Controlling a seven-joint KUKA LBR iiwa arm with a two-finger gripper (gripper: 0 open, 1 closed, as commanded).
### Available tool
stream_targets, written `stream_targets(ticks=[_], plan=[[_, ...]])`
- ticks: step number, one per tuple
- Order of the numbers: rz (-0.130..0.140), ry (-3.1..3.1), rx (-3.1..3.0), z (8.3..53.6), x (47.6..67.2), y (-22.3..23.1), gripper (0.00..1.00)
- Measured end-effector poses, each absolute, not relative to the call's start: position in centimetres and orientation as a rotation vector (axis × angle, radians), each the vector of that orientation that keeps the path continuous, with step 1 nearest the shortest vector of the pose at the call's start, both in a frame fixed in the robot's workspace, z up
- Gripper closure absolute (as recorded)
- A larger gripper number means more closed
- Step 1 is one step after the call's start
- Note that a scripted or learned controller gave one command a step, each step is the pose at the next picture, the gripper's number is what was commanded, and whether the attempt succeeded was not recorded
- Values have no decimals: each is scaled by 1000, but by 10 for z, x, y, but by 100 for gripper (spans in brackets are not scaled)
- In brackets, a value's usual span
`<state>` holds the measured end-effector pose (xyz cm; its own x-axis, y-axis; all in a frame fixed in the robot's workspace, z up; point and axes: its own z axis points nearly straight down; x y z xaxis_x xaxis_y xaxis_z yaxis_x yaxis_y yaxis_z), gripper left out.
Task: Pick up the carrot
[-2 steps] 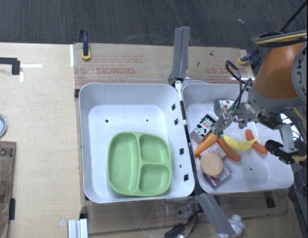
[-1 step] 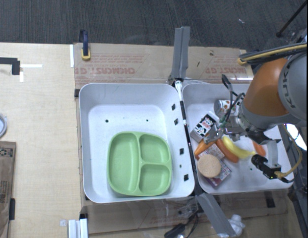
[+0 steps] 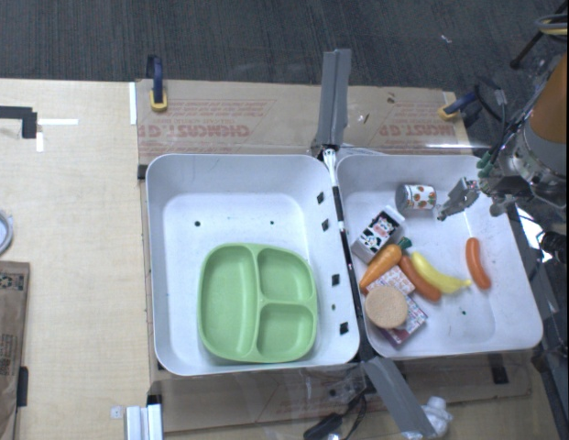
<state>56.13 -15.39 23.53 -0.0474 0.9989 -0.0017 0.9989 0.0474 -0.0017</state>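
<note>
**Camera view: carrot lies down-left of the gripper**

Carrot (image 3: 383, 262) sits just below the milk carton (image 3: 377, 234) in the right bin (image 3: 504, 337). Its long axis is diagonal, with the green top toward the carton's lower right corner. Gripper (image 3: 456, 200) hangs to the carton's upper right, apart from everything. Can't tell whether it is parted or closed. Nothing seen in its grasp. Likely next move: travel down-left past the carton.
</note>
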Motion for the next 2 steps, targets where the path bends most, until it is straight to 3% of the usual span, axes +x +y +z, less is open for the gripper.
stream_targets(ticks=[1,2], plan=[[-4,2111,2326,270,558,-131,0],[-4,2290,2155,134,524,-109,0]])
